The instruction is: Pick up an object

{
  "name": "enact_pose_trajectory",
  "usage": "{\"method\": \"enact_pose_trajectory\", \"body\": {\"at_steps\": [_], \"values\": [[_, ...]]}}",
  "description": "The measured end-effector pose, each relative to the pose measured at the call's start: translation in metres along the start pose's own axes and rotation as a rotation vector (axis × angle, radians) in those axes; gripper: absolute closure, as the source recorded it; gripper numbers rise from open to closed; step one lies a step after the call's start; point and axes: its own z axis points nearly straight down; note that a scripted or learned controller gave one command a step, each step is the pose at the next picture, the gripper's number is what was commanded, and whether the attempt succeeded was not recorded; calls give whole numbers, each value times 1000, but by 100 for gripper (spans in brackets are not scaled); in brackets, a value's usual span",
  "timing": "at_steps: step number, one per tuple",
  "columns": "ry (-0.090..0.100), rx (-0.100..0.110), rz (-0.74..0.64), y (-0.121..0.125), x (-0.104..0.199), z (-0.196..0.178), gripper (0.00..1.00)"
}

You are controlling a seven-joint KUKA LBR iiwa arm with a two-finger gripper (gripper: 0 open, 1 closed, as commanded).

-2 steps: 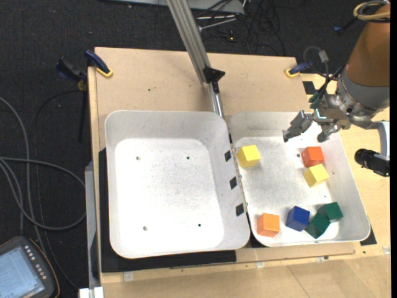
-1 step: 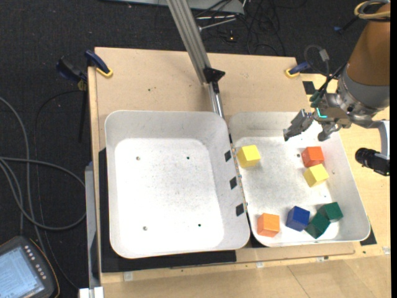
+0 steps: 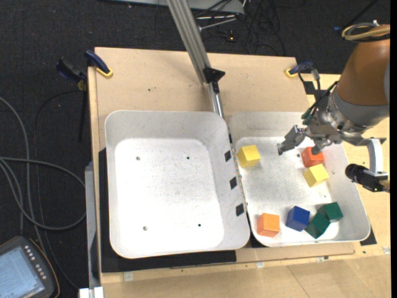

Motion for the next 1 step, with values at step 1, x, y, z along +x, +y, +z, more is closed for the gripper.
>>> {"method": "enact_pose_trajectory", "body": {"at_steps": [1], "values": [[0, 0, -1, 6, -1, 46, 0]]}}
